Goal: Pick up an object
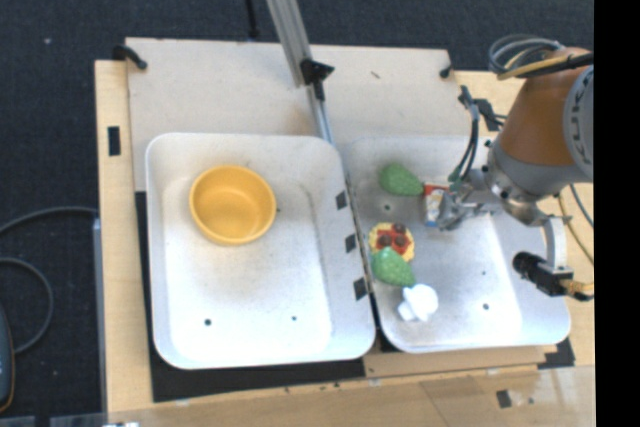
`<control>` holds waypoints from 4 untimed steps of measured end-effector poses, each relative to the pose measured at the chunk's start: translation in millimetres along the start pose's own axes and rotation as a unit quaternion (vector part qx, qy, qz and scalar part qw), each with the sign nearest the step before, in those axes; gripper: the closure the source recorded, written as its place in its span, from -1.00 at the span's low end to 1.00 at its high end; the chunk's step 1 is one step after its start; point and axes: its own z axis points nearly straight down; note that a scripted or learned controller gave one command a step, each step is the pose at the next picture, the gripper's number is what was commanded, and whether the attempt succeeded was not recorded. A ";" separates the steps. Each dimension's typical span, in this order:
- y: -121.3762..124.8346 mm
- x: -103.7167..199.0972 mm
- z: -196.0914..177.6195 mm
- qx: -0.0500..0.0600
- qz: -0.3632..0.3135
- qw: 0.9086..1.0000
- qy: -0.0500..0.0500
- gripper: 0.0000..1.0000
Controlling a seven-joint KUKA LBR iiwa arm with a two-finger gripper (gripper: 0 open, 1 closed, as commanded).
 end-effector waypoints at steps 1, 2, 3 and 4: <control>2.1 2.6 -44.0 -0.001 -0.004 1.000 0.000 1.00; 7.2 6.1 -107.4 -0.002 -0.005 1.000 0.000 1.00; 8.2 5.4 -131.7 0.001 -0.005 1.000 0.000 1.00; 25.9 63.5 -119.1 0.003 -0.006 1.000 0.001 1.00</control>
